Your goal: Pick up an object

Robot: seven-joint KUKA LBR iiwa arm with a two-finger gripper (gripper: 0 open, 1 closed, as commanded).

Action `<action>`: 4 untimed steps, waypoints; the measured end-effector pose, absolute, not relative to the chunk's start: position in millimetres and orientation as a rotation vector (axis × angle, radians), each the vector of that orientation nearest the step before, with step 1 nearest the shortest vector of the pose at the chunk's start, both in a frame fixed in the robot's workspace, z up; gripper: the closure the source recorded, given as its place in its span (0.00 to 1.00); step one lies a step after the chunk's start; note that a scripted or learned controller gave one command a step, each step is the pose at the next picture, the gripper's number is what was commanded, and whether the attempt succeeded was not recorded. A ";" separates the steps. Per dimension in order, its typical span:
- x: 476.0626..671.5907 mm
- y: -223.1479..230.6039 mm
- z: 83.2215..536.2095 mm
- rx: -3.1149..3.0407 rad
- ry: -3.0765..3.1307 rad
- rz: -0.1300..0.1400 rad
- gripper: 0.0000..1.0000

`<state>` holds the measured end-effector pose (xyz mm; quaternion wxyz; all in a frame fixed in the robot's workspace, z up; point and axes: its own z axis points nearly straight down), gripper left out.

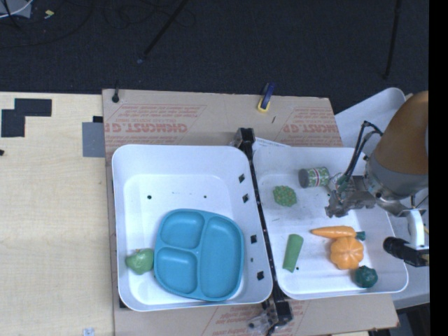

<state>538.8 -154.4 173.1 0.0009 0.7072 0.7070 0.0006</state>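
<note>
My gripper (341,204) hangs low over the right bin (318,289), near its right side. It sits just above an orange carrot (334,232) and to the right of a small tin can (315,177) lying on its side. An orange round fruit (347,253) lies right under the carrot, with a dark green ball (365,277) at the bin's front right corner. A green bumpy piece like broccoli (284,196) and a green cucumber stick (292,252) lie further left in the same bin. Nothing visible is lifted off the bin floor.
The left bin (140,166) holds a blue divided plate (199,254) and a light green fruit (140,260) at its front left. A black divider (253,208) separates the bins. The grey arm with its orange band (409,145) enters from the right.
</note>
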 end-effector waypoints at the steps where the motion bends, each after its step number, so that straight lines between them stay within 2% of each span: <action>1: 539.6 -155.1 225.9 2.219 2.220 0.003 1.00; 3: 526.4 -42.1 233.1 2.219 2.230 -0.002 1.00; 4: 509.9 13.8 234.6 2.220 2.229 -0.003 1.00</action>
